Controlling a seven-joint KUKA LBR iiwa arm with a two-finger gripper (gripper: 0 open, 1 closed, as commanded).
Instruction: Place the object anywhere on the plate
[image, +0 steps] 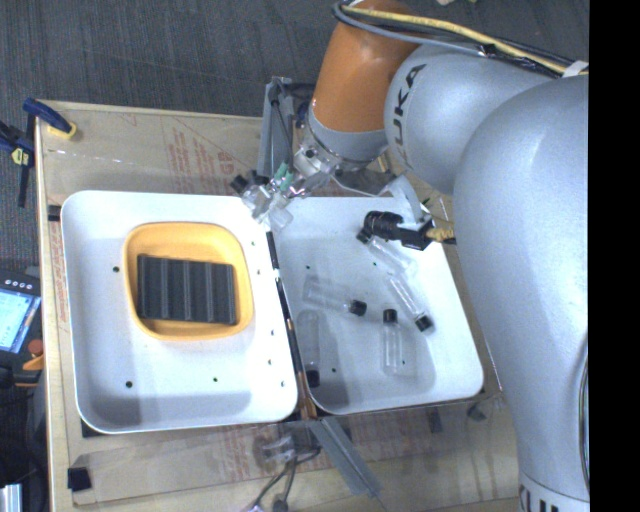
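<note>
Hovering with gripper above the far end of the seam between left bin and right bin, both on the worktop. Grip state: cannot be told from this angle. Showing a pale, glassy shape at the tip, too small to sort out as a carried item or as part of the tool; treat as unconfirmed.

Lying in the right bin, well apart from the plate: five clear vials with black caps, judged to be the candidate objects. Carrying on the plate, in the left bin, a dark ridged insert and no vial.

Judged status: placement not done. Remaining, if nothing is in the grip: descend into the right bin, secure one vial, lift, cross the seam, release over the plate. Remaining, if the glassy shape is a vial: cross and release.
</note>
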